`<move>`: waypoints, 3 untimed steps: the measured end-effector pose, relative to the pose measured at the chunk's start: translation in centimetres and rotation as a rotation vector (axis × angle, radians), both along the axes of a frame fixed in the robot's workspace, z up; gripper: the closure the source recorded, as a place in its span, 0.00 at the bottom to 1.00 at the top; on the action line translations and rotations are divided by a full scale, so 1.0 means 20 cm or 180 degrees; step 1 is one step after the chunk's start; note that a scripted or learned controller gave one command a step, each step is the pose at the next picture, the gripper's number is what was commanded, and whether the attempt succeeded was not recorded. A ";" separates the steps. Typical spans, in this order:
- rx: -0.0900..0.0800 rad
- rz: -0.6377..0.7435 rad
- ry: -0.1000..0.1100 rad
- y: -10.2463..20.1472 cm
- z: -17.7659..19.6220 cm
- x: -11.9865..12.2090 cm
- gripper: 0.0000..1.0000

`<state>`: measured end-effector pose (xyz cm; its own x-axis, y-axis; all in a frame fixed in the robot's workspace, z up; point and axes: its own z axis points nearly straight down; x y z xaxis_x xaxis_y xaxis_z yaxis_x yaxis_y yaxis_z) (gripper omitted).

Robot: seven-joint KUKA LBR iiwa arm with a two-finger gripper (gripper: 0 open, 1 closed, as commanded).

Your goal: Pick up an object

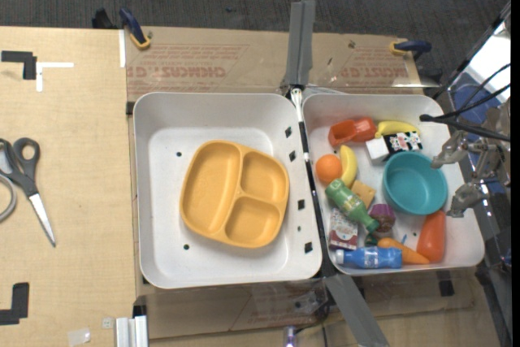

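The right white bin (318, 114) holds several small objects. Among them are a teal bowl (414, 183), an orange ball (328, 167), a yellow banana (348, 164), a green bottle (351, 203), a blue bottle (370, 258), a carrot (404, 252) and a red-orange bottle (432, 236). A red-orange toy (352, 131), a second banana (396, 127) and a white and black box (394, 145) lie at the bin's far side. My gripper (452, 181) hangs over the bin's right edge, just right of the teal bowl. Its metal fingers (455, 150) stand apart, open, with nothing between them.
The left white bin (154, 175) holds a yellow divided plate (236, 193). Scissors (28, 183) lie on the wooden bench at far left. Blue clamps (134, 27) (413, 47) pin the cardboard behind the bins. Cables and a frame crowd the right edge.
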<state>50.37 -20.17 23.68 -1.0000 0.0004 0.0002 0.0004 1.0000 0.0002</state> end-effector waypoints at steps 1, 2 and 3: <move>-0.0003 -0.0267 -0.0006 0.02 -0.72 0.03 0.00; -0.0027 -0.0302 -0.0018 0.41 -0.71 0.13 0.00; -0.0027 -0.0083 0.0172 0.43 -0.72 0.53 0.00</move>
